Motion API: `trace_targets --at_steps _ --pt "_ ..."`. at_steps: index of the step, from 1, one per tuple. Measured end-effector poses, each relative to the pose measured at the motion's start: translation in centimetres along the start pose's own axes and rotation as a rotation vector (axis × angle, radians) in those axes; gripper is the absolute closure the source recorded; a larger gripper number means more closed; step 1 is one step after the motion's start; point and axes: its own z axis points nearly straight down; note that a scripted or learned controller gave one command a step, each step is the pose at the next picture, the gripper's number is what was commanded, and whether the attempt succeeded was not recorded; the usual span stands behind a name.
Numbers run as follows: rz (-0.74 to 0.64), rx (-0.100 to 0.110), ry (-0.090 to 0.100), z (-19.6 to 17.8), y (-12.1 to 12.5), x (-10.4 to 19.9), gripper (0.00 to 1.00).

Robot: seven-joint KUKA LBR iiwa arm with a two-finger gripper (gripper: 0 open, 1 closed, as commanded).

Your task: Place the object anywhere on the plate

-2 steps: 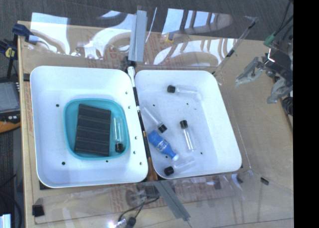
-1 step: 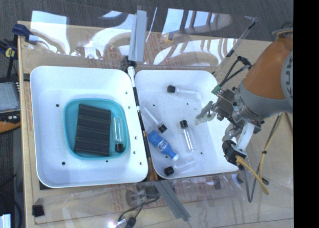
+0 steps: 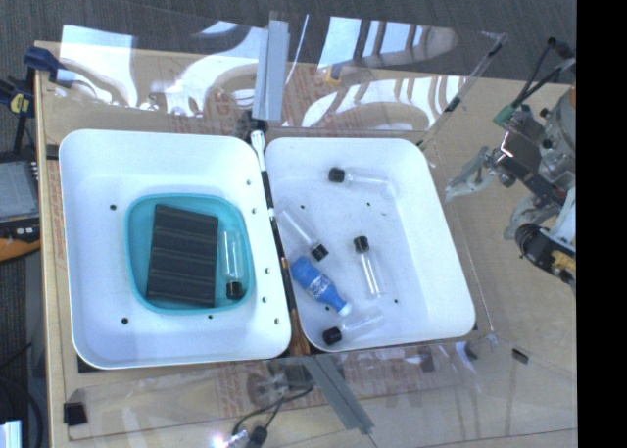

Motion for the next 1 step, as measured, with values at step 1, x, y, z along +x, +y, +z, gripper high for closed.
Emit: trace_targets --at_steps 1 --pt "0.094 0.001 0.001 -5.06 0.42 -0.49 0.0"
